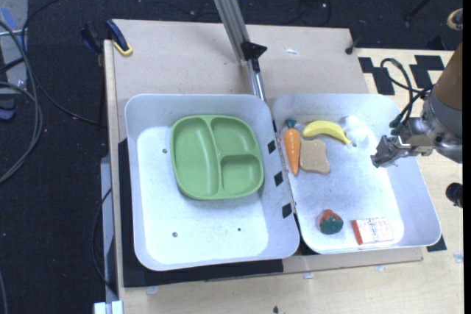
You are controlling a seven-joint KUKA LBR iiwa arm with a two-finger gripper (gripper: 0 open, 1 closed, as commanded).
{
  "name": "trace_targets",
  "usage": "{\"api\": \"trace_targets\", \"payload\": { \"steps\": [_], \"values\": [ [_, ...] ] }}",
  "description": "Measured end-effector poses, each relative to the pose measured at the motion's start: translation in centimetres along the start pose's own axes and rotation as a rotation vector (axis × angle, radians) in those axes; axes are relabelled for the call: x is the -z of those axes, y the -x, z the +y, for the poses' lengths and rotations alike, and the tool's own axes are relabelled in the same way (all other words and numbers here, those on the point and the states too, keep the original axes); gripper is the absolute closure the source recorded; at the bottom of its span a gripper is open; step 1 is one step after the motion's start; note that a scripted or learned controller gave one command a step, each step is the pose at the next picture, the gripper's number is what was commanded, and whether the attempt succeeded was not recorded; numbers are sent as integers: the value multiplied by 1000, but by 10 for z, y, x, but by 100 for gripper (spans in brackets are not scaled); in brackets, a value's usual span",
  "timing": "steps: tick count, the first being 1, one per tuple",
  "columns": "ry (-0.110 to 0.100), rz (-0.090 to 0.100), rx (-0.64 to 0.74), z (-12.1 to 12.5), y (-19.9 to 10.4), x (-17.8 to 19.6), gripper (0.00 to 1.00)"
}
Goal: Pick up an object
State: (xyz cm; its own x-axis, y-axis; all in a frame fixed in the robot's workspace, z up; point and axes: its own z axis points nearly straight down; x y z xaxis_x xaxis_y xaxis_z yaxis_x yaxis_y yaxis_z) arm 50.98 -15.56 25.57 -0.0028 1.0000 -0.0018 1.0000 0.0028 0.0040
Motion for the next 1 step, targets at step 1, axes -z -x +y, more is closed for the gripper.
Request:
{"api": "trace_targets", "payload": {
  "steps": [1],
  "values": [
    [-1,2,5,27,-54,5,100]
  ]
}}
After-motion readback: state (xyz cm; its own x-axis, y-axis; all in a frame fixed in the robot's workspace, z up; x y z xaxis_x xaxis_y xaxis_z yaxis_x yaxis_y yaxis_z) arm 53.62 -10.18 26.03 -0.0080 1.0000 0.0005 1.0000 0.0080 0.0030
